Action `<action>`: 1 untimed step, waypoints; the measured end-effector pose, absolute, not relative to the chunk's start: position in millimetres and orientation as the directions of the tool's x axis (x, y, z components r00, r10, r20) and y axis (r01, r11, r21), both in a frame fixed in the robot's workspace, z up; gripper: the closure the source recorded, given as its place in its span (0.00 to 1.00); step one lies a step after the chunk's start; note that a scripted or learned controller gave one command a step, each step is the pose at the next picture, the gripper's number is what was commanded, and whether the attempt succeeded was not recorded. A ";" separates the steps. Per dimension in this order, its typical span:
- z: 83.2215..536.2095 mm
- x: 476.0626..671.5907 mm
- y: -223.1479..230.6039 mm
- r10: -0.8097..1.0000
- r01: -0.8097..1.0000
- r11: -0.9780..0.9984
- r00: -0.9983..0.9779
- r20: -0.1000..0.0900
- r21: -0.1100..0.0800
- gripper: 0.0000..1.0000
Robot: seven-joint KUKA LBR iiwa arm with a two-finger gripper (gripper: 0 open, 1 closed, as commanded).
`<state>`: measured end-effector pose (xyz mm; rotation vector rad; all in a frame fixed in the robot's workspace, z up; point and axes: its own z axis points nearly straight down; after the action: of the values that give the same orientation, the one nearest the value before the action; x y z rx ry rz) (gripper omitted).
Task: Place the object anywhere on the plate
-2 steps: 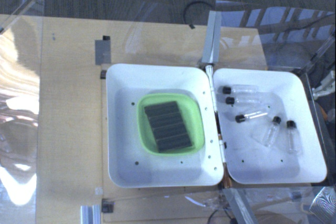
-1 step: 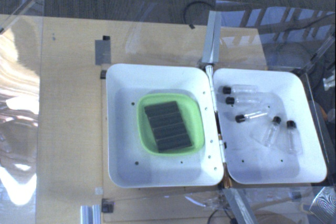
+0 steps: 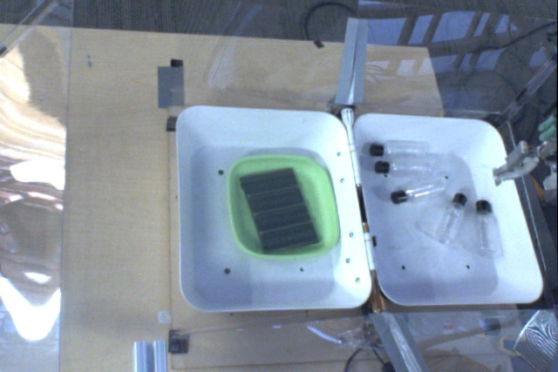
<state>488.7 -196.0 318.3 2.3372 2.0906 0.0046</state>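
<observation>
A green square plate [image 3: 238, 198] sits in the middle of the left bin [image 3: 196, 274]. A dark grey ribbed block [image 3: 279, 210] lies on it, turned slightly. In the right bin [image 3: 514, 279] lie several clear vials with black caps, among them one at the top left [image 3: 405, 151], one in the middle [image 3: 418, 191] and one at the right [image 3: 486, 233]. My gripper [image 3: 516, 165] is at the right bin's far right rim, mostly cut off by the view's edge, and apart from the vials.
A grey metal post [image 3: 351, 65] rises behind the seam between the bins. The wooden bench [image 3: 96, 187] spreads to the left, with glare on its left side. Small black clamps [image 3: 177, 65] sit near the left bin's corners.
</observation>
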 end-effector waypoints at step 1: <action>425.4 489.1 -192.0 0.953 0.953 -0.304 0.304 -0.002 0.015 0.00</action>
<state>489.1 -192.0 425.4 2.5266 1.8455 0.0116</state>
